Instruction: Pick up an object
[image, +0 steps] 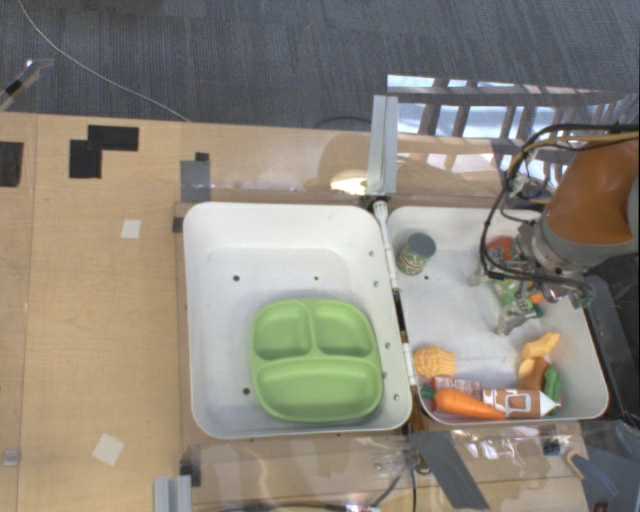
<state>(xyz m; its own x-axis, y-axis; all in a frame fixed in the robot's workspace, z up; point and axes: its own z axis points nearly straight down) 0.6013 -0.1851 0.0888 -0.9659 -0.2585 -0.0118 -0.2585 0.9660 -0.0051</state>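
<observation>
Wooden bench top (90, 330) fills the left side, with dark grey carpet beyond it at the top, and two shallow white bins sit side by side on it. Over to the left bin (215, 260): a green divided plate (316, 358) lies flat toward its near right part, three compartments facing up, nothing on it. Now the right bin (450, 300), and this one is busy. A small can (415, 253) stands near the far left corner, just beside the divider between the bins. Along the near edge an orange carrot (468, 404) lies on its side, touching a flat orange-and-white carton (505, 400) that runs alongside it. Just behind them, at the left, sits a knobbly yellow-orange piece (434, 361). At the right end there is a pale yellow piece (541, 347) with a brown piece and a green piece (552, 384) packed close beneath it. The arm (598, 195) comes in from the right, its orange band hanging over the far right part of this bin, cables looping around it. The gripper (518, 318) is low over the bin floor, with small green and orange shapes crowded around the wrist; whether the claw is spread or pressed together, I cannot tell from this angle. It sits near the pale yellow piece, apart from the carrot.
</observation>
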